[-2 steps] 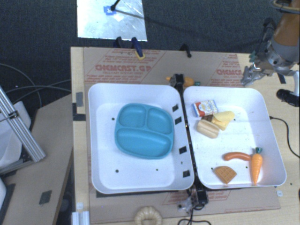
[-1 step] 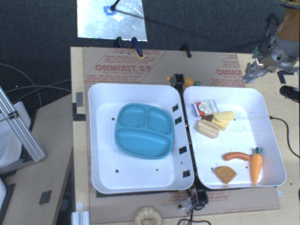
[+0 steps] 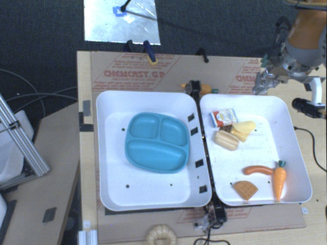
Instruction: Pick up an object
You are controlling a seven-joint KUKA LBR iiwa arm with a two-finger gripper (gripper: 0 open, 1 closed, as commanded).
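A robotics lab: 2 white bins (image 3: 153, 100) clamped on a cardboard-topped bench (image 3: 168, 68), loose cables (image 3: 30, 93), aluminium framing (image 3: 20, 142).

plate (image 3: 157, 141) in left bin (image 3: 110, 137); carrot (image 3: 278, 179) in right bin (image 3: 291, 137).

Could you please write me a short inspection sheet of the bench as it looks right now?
Surface: bench board bears two white bins side by side, left bin and right bin.
Job's things: right bin holds a small red and white carton, cheese wedge, bread roll, sausage, carrot, waffle.
Clutter: blue divided plate in the left bin.
Gripper: gripper above the right bin's far rim, holding nothing visible.
Cables: black cable left of the bench.
Surroundings: shiny sheet on dark floor.
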